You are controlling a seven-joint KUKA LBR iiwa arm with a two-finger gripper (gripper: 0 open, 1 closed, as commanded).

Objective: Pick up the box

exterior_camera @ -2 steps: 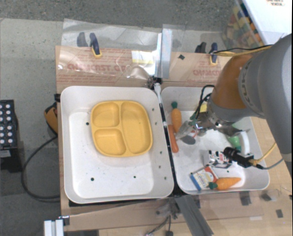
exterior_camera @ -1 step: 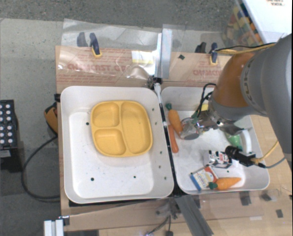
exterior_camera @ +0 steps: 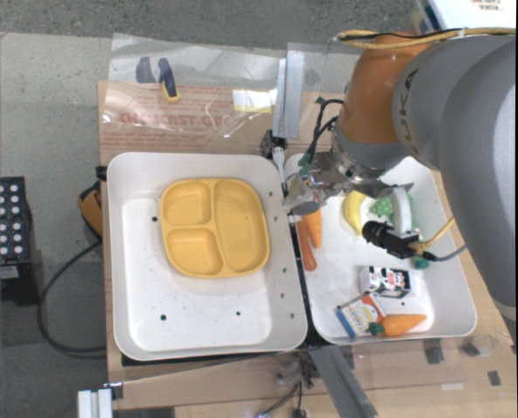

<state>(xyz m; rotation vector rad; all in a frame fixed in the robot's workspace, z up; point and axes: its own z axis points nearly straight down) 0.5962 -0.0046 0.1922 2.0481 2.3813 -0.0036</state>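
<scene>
Camera view places our gripper (exterior_camera: 304,200) at the right bin's (exterior_camera: 454,316) upper left corner; we cannot tell its state. We see the small box (exterior_camera: 387,280) lying toward the near right of it, its long axis roughly across the bin.

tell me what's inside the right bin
The right bin holds two carrots, a small black and white box, a blue and white packet and yellow and green pieces. The arm covers the bin's far part.
</scene>
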